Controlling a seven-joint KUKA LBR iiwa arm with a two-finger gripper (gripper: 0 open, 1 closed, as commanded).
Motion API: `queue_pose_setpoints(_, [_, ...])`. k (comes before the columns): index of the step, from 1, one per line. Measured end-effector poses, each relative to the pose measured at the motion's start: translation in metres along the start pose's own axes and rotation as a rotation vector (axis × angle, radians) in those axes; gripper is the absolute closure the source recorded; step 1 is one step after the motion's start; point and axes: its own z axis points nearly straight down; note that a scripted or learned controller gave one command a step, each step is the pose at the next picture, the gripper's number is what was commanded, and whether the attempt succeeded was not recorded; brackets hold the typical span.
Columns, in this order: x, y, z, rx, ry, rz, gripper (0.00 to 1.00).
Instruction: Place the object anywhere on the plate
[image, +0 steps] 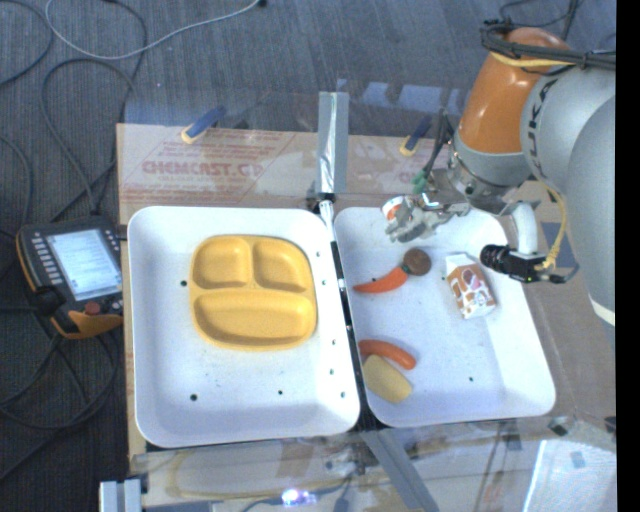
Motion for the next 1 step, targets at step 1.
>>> queue_pose_setpoints(1, [0.0581, 0.0235, 0.0204, -0.001, 0.002, -0.108, 1.0])
